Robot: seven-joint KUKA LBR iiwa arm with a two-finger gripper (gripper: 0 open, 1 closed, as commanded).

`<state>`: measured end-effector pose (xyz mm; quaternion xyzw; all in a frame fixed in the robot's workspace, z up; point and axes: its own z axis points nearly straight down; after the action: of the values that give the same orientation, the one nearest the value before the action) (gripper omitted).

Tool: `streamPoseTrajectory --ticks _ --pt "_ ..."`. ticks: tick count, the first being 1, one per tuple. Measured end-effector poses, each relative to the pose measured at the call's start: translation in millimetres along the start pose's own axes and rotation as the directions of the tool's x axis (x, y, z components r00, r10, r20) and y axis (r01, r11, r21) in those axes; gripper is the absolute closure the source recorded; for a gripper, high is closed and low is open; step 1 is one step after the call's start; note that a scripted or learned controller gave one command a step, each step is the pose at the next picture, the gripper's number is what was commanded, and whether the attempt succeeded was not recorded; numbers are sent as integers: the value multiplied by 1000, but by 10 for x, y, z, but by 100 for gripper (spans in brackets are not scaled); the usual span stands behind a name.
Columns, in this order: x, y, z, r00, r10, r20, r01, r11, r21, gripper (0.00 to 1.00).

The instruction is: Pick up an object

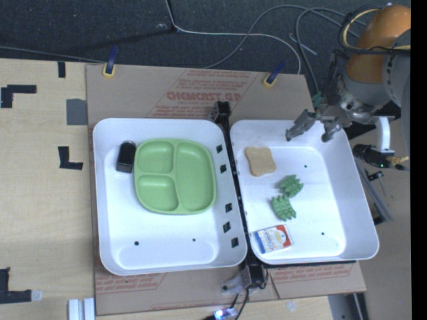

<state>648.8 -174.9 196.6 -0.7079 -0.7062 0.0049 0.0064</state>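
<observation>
On the worktop, two white bins sit side by side. The pincer hangs open and empty over the right bin's far edge. The bread (tan slice) lies near it, lower left, apart from the fingers.

On my screen the two bins are white. Well to the left of the grey pincer I see a pale green divided plate with a small black block at its far side. Nearer the pincer lie a tan slice of bread, two dark green leafy pieces, and a white packet marked red and blue. The counter is light wood.
</observation>
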Motion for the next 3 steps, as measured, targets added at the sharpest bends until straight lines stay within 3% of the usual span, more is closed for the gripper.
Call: streamPoseTrajectory --ticks 1,3 --pt "5 29 -101 1000 -4 3 4 1000 -14 0" --pt "-119 -36 941 1000 -4 3 4 1000 -12 0"
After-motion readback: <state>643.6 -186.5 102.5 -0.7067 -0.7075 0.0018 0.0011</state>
